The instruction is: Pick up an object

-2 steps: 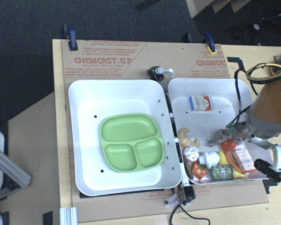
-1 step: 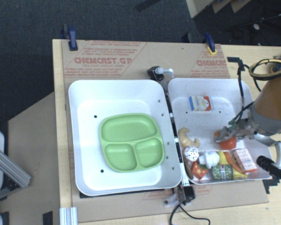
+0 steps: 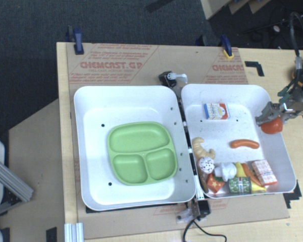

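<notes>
At the right rim of the right bin (image 3: 192, 97), my gripper (image 3: 272, 119) hangs with a round red-orange object (image 3: 271, 127) between its fingers, raised over the bin's edge. Inside that bin lie a small blue and white carton (image 3: 215, 110), an orange sausage (image 3: 245, 144) and a croissant (image 3: 201, 148). Along the near wall sit a white spotted piece (image 3: 207, 164), a green can (image 3: 239, 185), a red and white box (image 3: 263, 171) and several smaller toy foods.
The left bin (image 3: 86, 105) holds a green divided plate (image 3: 141, 153). A black and white fitting (image 3: 171, 78) sits on the bench just behind the bins. Blue clamps (image 3: 78, 39) pin the board's far edge. A cable (image 3: 202, 226) runs off the front.
</notes>
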### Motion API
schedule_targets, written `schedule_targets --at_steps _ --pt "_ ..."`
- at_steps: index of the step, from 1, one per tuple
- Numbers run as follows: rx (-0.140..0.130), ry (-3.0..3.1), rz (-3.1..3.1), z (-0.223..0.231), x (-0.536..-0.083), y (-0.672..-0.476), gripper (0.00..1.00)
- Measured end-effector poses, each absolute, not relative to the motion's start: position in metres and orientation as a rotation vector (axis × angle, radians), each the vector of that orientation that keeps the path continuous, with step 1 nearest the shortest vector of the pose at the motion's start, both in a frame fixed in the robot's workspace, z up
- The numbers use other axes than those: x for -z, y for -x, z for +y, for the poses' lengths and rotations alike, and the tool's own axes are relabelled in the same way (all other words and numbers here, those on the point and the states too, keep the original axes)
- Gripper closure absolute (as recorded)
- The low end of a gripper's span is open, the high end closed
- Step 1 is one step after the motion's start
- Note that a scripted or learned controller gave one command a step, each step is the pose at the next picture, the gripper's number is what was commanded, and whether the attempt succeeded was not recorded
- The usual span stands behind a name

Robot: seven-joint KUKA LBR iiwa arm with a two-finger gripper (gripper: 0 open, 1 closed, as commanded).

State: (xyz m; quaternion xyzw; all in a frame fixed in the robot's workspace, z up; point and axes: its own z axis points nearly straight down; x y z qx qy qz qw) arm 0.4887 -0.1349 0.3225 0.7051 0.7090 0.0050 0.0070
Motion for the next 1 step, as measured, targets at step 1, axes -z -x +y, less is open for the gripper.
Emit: schedule_targets --at_steps 1 --pt "0.002 -2.218 2.233 -0.0793 -0.2446 -0.5403 1.00"
